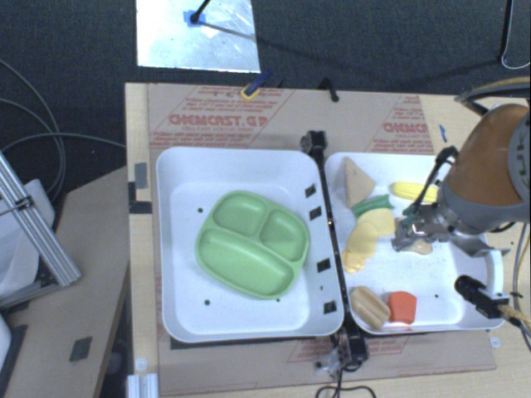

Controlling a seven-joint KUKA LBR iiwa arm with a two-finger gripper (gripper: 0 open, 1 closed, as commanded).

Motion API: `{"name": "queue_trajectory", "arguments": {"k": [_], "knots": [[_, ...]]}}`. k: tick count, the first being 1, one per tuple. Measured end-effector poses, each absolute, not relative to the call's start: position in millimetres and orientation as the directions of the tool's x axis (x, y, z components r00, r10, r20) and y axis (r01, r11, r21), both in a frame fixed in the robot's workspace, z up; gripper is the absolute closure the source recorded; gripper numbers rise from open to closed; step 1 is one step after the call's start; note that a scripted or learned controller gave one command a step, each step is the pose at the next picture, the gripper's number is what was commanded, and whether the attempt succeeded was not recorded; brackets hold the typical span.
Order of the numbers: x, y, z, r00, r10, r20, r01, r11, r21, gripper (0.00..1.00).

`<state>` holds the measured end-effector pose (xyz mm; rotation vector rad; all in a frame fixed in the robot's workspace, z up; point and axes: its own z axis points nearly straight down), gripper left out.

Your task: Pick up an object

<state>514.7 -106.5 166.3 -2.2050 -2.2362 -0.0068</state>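
Over the right bin [436, 282], approx. at its ctr, the gripper [409, 239] hangs low above the floor. The grey arm [485, 210] reaches in across the bin's right edge w/ its orange band showing above the wrist. Can't tell whether the gripper is clenched or released: its tip is dark & too small to read. Right beside it, toward the right edge, a small pale tan piece [422, 248] lies on the bin floor, touching the tip or just under it, can't tell which. Just left of the gripper lies a yellow banana-shaped item [363, 240], slanting from bin ctr toward the left wall; its upper end is close to the gripper, contact unclear. Against that upper end sits a green piece [371, 205], & beyond it, near the far left corner, a beige wedge [357, 181] w/ its point toward the far edge. A yellow corn cob [406, 191] lies near the far edge, approx. mid-width, right of the wedge & apart from it. At the near left corner is a tan bread roll [370, 305], w/ an orange-red block [402, 307] just beside it on the right, both along the near edge. The left bin [249, 172] holds a green divided plate [253, 243] w/ three compartments, approx. at the bin's ctr, turned at a slant to the walls. Both bins sit side by side on a cardboard sheet [216, 118] w/ red print.
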Motion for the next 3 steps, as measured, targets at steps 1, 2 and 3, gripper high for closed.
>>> {"name": "queue_trajectory", "arguments": {"k": [1, 2, 3], "knots": [[507.8, -43, 207, -0.011, 1.000, 0.002, 1.000, 0.011, 0.006, 1.00], [486.7, 0, 220, -0.010, 1.000, 0.002, 1.000, 0.010, 0.002, 1.00], [507.1, 77, 285, -0.014, 1.000, 0.004, 1.000, 0.014, 0.009, 1.00]]}}
